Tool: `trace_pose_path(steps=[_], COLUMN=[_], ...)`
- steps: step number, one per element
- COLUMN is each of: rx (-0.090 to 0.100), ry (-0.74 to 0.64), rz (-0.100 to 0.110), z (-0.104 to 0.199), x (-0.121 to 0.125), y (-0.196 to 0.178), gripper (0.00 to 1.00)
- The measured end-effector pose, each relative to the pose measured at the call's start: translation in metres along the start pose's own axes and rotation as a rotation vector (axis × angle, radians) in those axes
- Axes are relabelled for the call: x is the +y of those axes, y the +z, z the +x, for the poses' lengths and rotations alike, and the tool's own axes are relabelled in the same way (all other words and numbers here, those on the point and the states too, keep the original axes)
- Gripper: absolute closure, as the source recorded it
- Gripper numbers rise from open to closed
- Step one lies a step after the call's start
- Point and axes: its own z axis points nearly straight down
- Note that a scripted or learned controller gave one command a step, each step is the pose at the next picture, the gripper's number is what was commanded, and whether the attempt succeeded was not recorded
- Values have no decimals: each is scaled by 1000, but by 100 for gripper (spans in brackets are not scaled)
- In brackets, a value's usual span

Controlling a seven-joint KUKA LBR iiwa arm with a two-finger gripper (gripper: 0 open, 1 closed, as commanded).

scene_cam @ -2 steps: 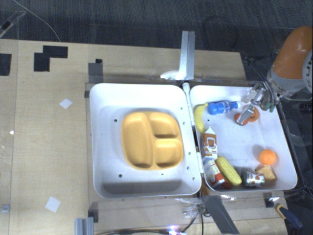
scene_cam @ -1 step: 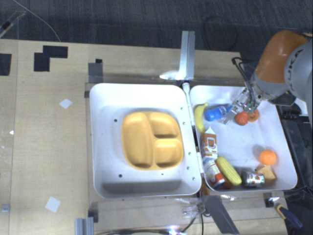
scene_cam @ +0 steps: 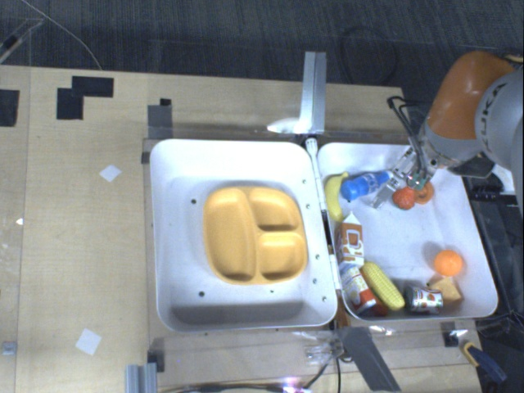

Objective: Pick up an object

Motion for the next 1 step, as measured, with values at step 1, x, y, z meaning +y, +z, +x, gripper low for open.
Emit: trace_pose_path(steps=[1], rx=[-15], ry=[-6], rz=[-11], z=[-2], x=[5], y=[-14], gripper=[100])
